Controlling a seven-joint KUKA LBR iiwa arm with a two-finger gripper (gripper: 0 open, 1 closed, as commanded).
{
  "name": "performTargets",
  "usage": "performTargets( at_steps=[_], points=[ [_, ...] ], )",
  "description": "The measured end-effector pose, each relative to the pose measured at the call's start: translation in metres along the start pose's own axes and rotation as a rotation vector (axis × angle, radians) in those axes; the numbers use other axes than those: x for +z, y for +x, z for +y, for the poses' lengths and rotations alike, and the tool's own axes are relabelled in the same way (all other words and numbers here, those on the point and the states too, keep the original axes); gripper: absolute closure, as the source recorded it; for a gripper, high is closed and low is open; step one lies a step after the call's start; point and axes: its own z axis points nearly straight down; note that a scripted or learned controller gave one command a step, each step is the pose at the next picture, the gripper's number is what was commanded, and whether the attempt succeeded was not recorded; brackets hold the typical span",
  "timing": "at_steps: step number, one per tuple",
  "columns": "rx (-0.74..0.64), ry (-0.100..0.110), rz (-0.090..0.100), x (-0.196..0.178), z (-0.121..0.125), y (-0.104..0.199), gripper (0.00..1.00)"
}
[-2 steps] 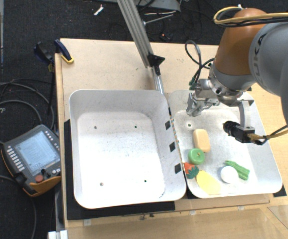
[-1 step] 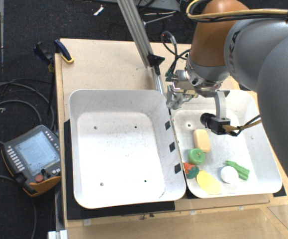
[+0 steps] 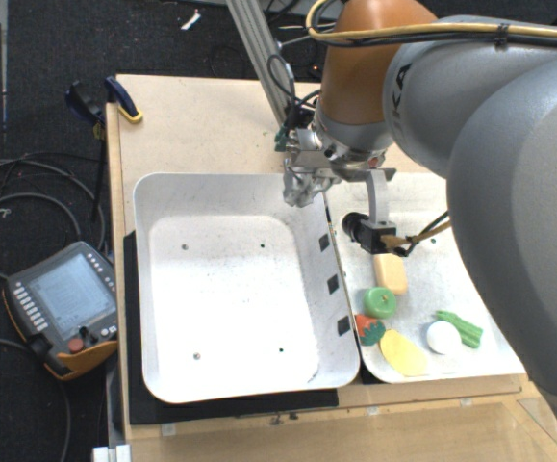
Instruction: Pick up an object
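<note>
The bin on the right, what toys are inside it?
A tan block, a green round piece, a small red-and-green piece, a yellow piece, a white ball and a green leafy piece. The grey arm covers part of the right bin, so anything there is hidden.

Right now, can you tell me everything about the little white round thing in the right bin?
The white round thing is small, smooth and plain, maybe plastic. It lies on the floor of the right bin near the front edge. A green piece touches its right side, and a yellow lump sits close on its left.
</note>
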Motion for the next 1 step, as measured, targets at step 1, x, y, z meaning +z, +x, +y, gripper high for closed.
performTargets(
  at_steps=[1],
  points=[
    [0.004,0.000,-0.001,-0.0052,0.0000,0.0177,1.00]
  ],
)
